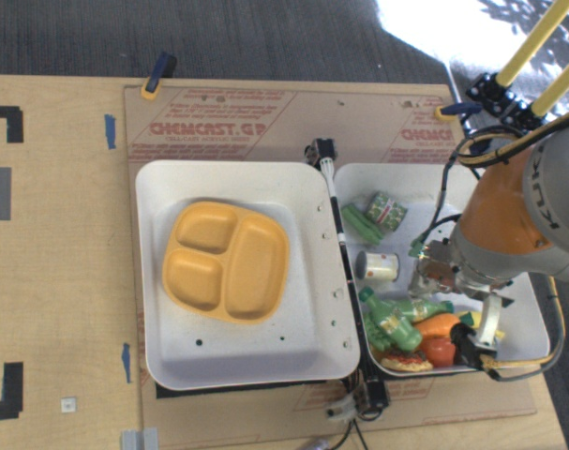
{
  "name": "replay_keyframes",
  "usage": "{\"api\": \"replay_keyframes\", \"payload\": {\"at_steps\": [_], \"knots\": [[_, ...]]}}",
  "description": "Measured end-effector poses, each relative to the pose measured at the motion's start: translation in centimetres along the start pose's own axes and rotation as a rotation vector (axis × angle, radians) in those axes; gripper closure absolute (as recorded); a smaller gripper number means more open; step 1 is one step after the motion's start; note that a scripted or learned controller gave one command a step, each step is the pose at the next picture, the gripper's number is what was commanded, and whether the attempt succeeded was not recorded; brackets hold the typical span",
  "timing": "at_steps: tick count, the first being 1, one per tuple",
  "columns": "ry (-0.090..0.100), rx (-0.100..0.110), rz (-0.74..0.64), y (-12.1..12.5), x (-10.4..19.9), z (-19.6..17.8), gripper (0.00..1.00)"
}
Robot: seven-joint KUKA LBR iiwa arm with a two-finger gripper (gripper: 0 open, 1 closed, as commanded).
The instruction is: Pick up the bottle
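Lying flat in the left bin (298,331) was 1 yellow plate (226,259) with 3 compartments, near the middle of this bin. The 2 bins stood side by side on a cardboard sheet (265,120) and touched along their inner edges.

In the right bin (426,178), a green and white can (387,209) lay at the far side, with a green piece (359,223) just beside it on the left. A white cup (380,266) lay on its side nearer the middle. The bottle (394,323), green, lay in the near left part of this bin, in a heap with a carrot (440,324) and a tomato (441,351), touching them.

The arm (509,223) reached over the right bin, and the gripper (479,331) was low at the right end of the heap, near the carrot and tomato. I could not tell if it was open or closed, and the bottle was not seen inside it.
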State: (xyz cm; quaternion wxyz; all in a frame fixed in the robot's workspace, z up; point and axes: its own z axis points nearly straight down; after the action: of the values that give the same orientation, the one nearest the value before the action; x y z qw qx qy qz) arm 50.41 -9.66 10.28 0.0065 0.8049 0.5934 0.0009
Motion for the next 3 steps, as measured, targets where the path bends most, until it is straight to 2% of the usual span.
{"api": "replay_keyframes", "payload": {"at_steps": [1,2,3], "knots": [[0.007,-0.011,-0.078,-1.80,-0.44,1.17,1.00],[0.006,-0.012,-0.114,-1.81,-0.48,1.19,1.00],[0.003,-0.012,-0.312,-1.71,-0.87,1.17,1.00]]}}
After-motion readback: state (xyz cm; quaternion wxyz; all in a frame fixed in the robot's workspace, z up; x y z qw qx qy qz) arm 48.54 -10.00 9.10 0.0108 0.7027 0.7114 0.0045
